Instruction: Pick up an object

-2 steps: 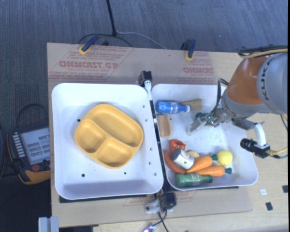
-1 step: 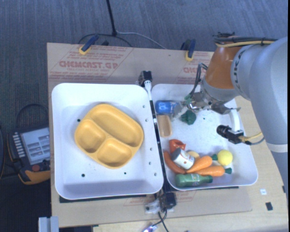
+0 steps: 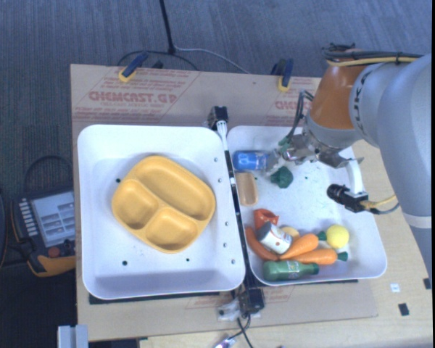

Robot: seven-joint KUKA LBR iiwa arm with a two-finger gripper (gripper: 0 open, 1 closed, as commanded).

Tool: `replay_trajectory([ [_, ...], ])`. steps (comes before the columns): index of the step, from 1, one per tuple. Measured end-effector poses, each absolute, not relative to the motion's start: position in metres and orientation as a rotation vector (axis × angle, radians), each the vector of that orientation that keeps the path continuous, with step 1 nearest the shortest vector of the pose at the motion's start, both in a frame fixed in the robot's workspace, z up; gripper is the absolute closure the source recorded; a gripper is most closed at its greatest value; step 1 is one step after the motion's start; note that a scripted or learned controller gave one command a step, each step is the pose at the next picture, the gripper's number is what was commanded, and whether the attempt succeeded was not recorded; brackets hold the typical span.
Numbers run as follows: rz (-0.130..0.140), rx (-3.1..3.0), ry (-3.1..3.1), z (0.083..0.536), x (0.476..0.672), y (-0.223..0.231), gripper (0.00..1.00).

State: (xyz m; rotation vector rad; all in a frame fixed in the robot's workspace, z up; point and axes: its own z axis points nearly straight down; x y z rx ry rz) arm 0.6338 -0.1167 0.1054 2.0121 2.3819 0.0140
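Observation:
My gripper (image 3: 290, 153) hangs low over the back of the right bin (image 3: 366, 249), under the orange wrist band. Just left of it lies a blue can (image 3: 246, 160) on its side. A small dark green piece (image 3: 281, 177) sits directly below the gripper, close to it or touching. A tan block (image 3: 246, 188) lies by the bin's left wall. Toward the front are a red pepper (image 3: 264, 217), a white and red can (image 3: 277, 239), two carrots (image 3: 308, 249), a yellow lemon (image 3: 337, 235) and a green bottle (image 3: 288, 270). I see nothing held.
The left bin (image 3: 94, 165) holds a yellow three-part plate (image 3: 163, 203). A black divider (image 3: 230, 187) runs between the bins. A black cable fitting (image 3: 348, 196) hangs off the arm over the right bin. Clamps (image 3: 283, 76) sit on the board's far edge.

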Motion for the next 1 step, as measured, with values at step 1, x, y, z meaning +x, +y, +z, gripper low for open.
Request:
replay_trajectory([
  [1,-0.002,2.3,2.14,0.2083,0.6133,-0.0787,1.0],
])
